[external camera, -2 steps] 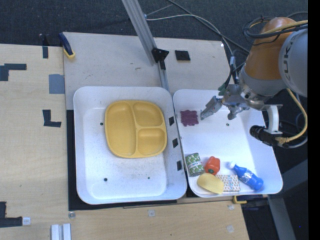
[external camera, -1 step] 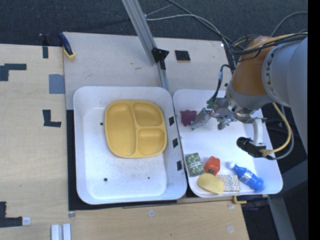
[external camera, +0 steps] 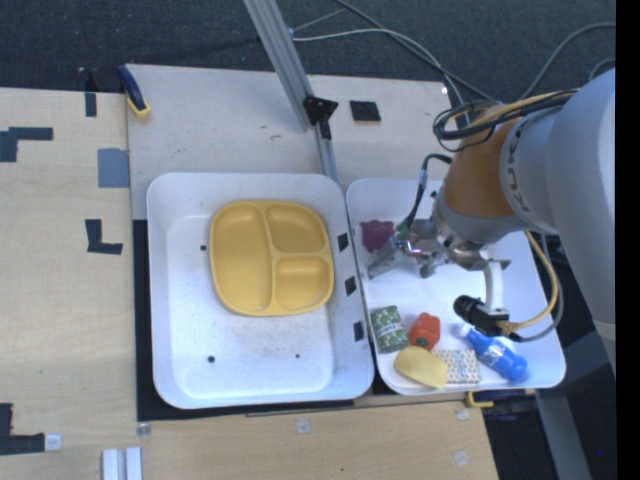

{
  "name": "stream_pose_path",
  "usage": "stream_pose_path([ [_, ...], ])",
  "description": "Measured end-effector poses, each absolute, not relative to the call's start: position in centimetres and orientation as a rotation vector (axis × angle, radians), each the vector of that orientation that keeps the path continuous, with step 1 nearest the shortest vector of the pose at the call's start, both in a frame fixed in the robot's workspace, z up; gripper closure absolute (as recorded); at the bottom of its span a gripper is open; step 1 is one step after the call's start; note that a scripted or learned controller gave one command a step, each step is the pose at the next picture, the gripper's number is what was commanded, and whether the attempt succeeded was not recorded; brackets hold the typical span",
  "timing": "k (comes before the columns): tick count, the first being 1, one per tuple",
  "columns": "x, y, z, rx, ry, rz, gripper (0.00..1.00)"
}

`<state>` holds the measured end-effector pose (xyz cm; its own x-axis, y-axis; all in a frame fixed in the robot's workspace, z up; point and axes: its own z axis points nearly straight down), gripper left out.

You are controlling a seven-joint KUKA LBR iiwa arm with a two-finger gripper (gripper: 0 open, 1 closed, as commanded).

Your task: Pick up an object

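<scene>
A thick grey arm is seen, ringed by an orange band above the wrist. Black and yellow cables are looped over it, and a metal-grey gripper is fitted below.

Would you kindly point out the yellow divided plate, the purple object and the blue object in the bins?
yellow divided plate point(external camera: 270, 258): camera view, on the ridge between its compartments.
purple object point(external camera: 377, 234): camera view, on its middle.
blue object point(external camera: 497, 355): camera view, on its body's middle.
</scene>
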<state>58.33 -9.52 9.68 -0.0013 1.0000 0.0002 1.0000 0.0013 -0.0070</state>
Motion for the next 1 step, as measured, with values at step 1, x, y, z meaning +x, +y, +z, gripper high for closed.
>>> stream_pose_path([
  [1, 58.44, -9.49, 10.97, -2.216, -2.222, 0.004, 1.0],
])
